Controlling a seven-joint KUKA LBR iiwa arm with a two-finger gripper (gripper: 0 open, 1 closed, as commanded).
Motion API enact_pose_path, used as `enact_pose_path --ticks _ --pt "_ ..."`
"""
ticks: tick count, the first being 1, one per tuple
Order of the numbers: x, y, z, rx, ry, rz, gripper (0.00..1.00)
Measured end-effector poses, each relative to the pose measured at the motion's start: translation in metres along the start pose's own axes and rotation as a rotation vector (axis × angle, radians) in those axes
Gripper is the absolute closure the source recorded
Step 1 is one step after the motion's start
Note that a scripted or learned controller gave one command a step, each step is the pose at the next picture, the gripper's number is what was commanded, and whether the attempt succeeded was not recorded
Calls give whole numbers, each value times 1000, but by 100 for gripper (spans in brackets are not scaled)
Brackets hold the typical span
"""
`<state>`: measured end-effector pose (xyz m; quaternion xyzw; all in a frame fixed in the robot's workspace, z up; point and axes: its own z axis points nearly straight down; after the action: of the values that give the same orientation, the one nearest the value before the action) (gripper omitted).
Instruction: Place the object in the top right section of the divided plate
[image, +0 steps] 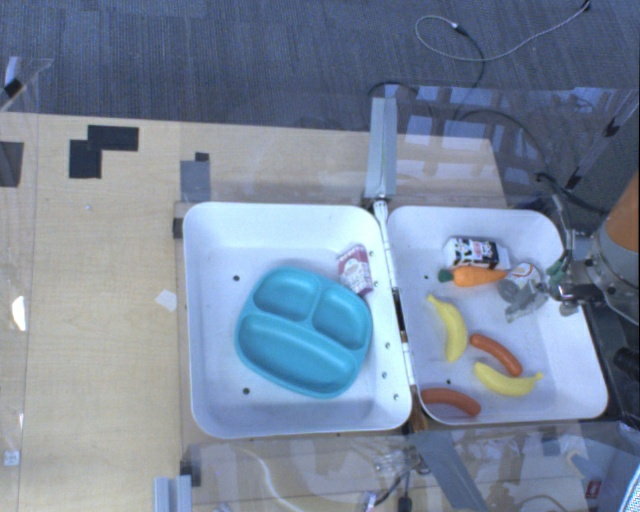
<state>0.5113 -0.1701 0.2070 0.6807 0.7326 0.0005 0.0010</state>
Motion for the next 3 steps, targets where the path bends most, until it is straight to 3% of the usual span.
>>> enact_pose_path --ticks 3 --pt "0 0 0 0 0 0 0"
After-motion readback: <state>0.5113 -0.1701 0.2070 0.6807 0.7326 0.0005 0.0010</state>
